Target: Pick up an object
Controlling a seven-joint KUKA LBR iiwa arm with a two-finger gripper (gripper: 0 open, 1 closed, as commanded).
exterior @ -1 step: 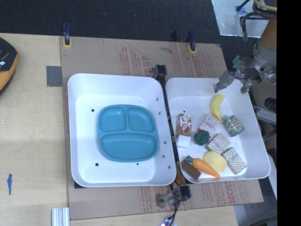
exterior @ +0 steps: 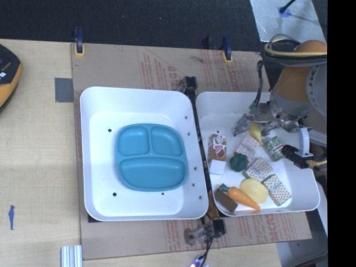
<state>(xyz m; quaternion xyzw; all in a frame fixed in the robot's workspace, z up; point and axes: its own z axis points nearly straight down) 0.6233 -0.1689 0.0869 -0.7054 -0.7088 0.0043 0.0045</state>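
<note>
The gripper [exterior: 257, 128] sits low at the far edge of the right bin [exterior: 311, 202], over a small yellow piece [exterior: 255, 133], and whether it pinches that piece cannot be told. Crowding that bin are a green-labelled packet [exterior: 273, 147], a dark green lump [exterior: 239, 162], a brown packet [exterior: 217, 148], patterned boxes [exterior: 268, 179], a lemon [exterior: 255, 190] and a carrot [exterior: 242, 198]. The left bin [exterior: 94, 202] holds a blue divided plate [exterior: 151, 156]; the arm [exterior: 297, 79] is cut off at the right.

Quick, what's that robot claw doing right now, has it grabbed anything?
Gripper: low over the right bin, at a small yellow object; whether it grips anything cannot be told.
</note>
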